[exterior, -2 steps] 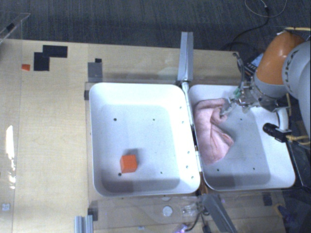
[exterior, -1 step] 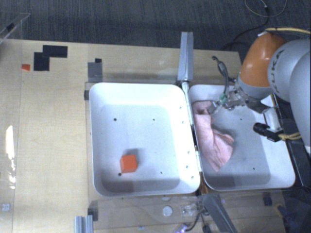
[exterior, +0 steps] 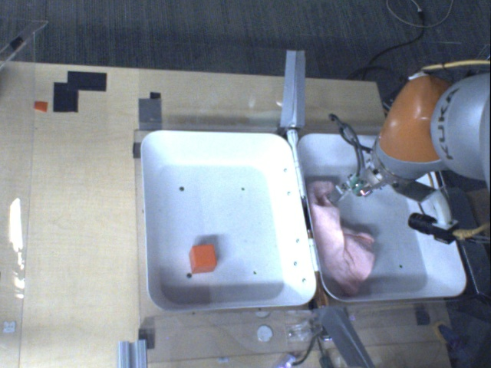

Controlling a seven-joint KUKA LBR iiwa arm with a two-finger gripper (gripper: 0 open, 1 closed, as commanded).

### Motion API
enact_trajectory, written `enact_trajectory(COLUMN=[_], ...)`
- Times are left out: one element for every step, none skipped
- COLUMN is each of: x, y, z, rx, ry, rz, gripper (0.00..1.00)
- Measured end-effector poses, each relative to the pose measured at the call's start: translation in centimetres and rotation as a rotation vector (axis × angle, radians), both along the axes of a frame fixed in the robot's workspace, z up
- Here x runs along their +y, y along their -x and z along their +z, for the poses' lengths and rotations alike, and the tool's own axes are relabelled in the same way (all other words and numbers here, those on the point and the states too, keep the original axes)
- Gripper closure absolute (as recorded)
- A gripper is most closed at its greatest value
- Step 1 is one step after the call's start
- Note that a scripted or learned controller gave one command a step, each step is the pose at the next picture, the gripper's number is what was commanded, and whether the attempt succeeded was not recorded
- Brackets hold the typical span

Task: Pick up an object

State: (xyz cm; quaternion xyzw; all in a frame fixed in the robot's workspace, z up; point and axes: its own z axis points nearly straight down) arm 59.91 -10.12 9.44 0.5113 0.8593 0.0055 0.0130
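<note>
Hovering over the right bin (exterior: 449, 286), the hand (exterior: 354, 184) sits at the upper end of the pink cloth (exterior: 341, 240); whether it grips anything cannot be told from this slant. Cloth's long axis runs from 11 to 5 o'clock, trailing toward 6 o'clock from the hand. An orange block (exterior: 203, 258) lies in the left bin (exterior: 153, 205), well apart at 8 o'clock.
</note>
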Motion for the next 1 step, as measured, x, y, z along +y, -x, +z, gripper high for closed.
enact_trajectory(x=[-3.81], y=[-1.52], z=[3.24], rx=[0.02], ry=[-0.004], rz=[-0.059], gripper=[0.0])
